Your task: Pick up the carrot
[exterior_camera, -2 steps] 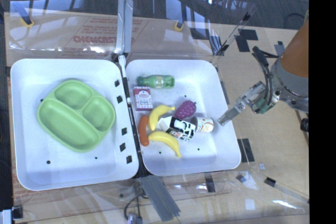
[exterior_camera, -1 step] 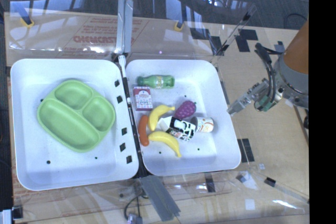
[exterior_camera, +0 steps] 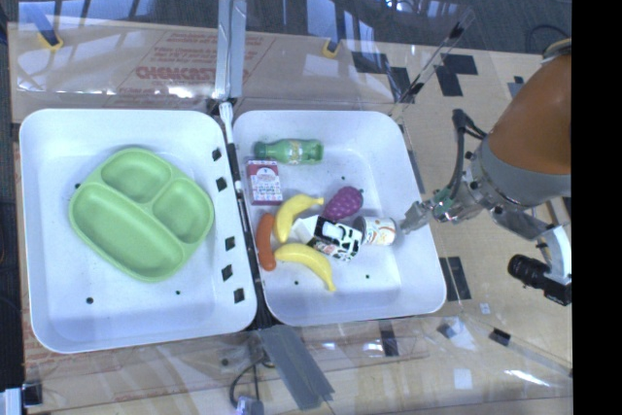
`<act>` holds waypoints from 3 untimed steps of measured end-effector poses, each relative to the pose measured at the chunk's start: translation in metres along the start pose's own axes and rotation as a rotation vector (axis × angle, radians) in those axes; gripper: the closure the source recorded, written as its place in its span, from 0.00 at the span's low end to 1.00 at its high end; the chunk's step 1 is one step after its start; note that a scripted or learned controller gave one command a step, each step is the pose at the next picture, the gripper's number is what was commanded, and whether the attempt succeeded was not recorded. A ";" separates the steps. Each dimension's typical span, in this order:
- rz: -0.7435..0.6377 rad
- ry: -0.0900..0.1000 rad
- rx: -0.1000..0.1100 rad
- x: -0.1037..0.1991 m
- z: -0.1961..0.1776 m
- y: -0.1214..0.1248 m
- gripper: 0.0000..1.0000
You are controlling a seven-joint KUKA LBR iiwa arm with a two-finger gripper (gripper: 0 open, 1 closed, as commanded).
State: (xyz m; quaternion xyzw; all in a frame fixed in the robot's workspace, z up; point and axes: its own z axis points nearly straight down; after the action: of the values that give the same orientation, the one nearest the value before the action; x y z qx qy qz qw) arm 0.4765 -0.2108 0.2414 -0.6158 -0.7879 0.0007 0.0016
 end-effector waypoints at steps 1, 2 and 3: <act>0.000 0.000 0.000 0.000 0.000 0.000 0.00; 0.031 -0.006 -0.009 -0.014 0.120 0.056 0.00; 0.466 0.001 -0.001 0.025 0.150 0.062 0.00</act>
State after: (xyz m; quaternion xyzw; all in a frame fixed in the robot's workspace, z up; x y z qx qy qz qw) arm 0.5302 -0.1714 0.0915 -0.7811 -0.6244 0.0005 0.0016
